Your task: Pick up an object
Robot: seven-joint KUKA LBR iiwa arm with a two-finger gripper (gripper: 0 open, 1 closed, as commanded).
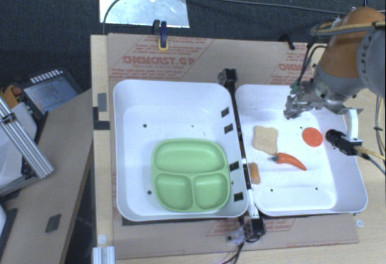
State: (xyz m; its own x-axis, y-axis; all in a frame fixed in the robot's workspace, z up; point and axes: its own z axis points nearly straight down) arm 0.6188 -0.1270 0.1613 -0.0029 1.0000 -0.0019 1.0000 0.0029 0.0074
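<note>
Worktop w/ two bins — claw hangs over right bin (can't tell its state), near chili, bread, disc: likely lining up.

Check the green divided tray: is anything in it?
Empty. All three compartments of the green tray show bare green plastic; it sits in the left bin.
</note>
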